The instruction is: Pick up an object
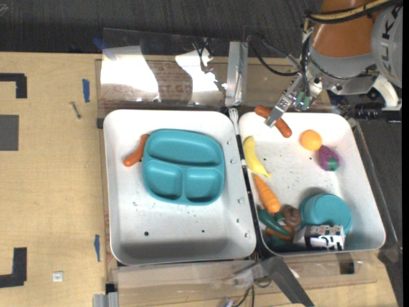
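1. Gripper (279, 114) hangs at the upper left corner of the right bin (367, 190); whether it is clenched or released, I cannot tell, and nothing is seen held in it.
2. Just below the gripper tip lies an orange sausage-shaped toy (276, 123), slanting from 10 o'clock to 4 o'clock along the bin's far wall.
3. At about 3 o'clock from that toy sits an orange ball (310, 139), with a purple and green toy (328, 158) just beside it at 4 o'clock.
4. At 7 o'clock from the gripper a yellow banana (254, 158) lies along the bin's left wall, and a carrot (268, 195) continues below it.
5. Toward 6 o'clock, a teal cup (326, 211) stands near the front wall, beside a brown piece (291, 216) and a black-and-white item (325, 238).
6. Left bin (121, 203) holds a teal divided plate (184, 165), with a second orange sausage (135, 153) touching its rim at 9 o'clock.
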`<state>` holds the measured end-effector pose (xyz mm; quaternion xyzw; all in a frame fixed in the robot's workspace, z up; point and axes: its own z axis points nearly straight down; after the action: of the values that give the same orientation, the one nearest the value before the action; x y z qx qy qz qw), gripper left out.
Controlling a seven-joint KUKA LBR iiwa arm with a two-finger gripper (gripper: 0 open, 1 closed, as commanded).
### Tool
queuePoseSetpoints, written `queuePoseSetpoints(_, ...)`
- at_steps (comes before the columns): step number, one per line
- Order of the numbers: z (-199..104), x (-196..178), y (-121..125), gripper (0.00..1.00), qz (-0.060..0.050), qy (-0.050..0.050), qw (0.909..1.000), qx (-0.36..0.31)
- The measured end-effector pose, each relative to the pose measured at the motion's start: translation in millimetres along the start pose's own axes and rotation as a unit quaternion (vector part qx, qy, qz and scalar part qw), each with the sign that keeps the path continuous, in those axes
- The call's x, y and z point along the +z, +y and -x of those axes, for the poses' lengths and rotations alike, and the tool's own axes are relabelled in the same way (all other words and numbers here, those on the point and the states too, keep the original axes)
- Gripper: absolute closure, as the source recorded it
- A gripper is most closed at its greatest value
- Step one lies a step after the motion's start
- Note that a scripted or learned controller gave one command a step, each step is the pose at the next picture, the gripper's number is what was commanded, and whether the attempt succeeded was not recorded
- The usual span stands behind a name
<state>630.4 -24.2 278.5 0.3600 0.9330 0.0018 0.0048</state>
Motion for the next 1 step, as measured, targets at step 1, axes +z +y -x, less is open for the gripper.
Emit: queuePoseSetpoints(1,-16.6,17.3,11.0,1.00,-0.003,0.003,0.9976,-0.070)
